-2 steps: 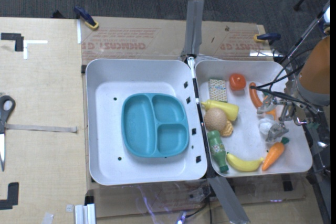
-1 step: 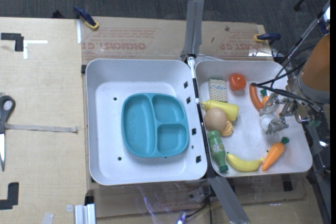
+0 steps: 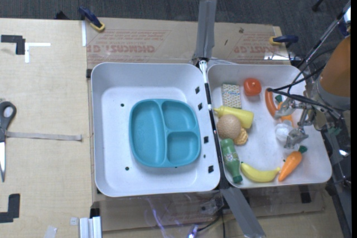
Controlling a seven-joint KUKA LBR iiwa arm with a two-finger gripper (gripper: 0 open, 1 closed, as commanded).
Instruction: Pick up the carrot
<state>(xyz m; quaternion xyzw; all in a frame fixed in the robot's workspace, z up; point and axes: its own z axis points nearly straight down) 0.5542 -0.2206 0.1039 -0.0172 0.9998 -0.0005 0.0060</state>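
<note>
**Carrot lies just below the gripper, long axis slanted, in the right bin's near corner**

Nearest the camera, along the front wall of the shallow white right-hand bin (image 3: 329,178), lies the small orange toy carrot with a green stub top (image 3: 291,165). Its pointed tip aims down-left toward the front wall; its green top points up-right. The long axis therefore runs on a diagonal. Just to its left, tip nearly touching, rests the curved yellow toy banana (image 3: 258,173), and further left the green toy bottle (image 3: 230,159).

Directly behind the carrot, a short way further into the bin, hangs the metal two-finger gripper (image 3: 295,132) on the grey arm, which enters from the right. The carrot's green end sits just beneath it in the view; the two appear close but apart. The fingers look slightly spread with nothing between them, though wiring and glare blur the tips, so this reading is tentative. A small white rounded object (image 3: 281,132) sits right beside the fingers.

Judgement: the coming move is a short shift toward the front wall and down, with the wrist turned so the fingers close across the diagonal rather than along it. The banana's closeness at the tip favours gripping nearer the thick green end.

Further back: a red-orange sausage-like piece (image 3: 270,102) and a round red toy tomato (image 3: 252,86). The left bin (image 3: 106,136) holds a teal divided plate (image 3: 165,132).
</note>
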